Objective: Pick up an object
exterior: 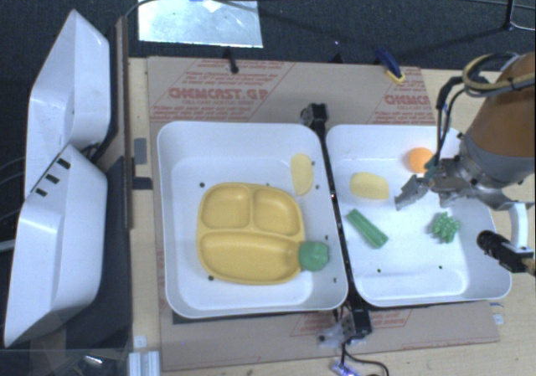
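Nearest the camera sits the left bin (180, 282), holding a yellow divided plate (249, 232) with a green ball (314, 255) touching its lower-right corner and a pale yellow oval piece (301, 173) against the wall beyond. All of that is well left of the gripper (410, 195). Gripper hangs low over the right bin (419, 282), fingers slightly parted, nothing between them. Yellow lemon-like piece (369, 186) lies just left of the fingertips, not touching. Green stick (367, 228) lies left and toward the camera from them. Orange ball (420, 159) is just behind the gripper, partly hidden by it. Green knobbly piece (445, 227) sits right of the tips, below the wrist. Grey arm (502, 127) enters from the right.
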Motion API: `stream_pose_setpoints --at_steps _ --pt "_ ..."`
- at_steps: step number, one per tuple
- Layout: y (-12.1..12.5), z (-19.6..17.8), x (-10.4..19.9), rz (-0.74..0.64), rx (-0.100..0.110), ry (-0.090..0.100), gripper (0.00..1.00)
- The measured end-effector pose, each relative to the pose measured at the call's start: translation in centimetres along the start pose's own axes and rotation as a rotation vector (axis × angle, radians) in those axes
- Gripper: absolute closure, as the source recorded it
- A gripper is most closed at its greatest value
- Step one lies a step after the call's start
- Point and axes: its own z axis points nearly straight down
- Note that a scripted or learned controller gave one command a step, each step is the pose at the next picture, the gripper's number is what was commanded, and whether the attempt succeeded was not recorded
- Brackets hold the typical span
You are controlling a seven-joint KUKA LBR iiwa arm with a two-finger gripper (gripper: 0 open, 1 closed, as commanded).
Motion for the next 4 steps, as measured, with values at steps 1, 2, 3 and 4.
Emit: stream_pose_setpoints --at_steps 1,2,3,4 --pt "0.0 -1.1 0.0 -0.001 -0.001 0.000 1.00" --pt "-1.3 -5.4 2.9 -0.003 -0.004 0.000 1.00" --pt "0.6 -7.9 6.7 -0.004 -0.002 0.000 1.00" --pt "3.9 -10.2 12.1 -0.006 -0.002 0.001 1.00"
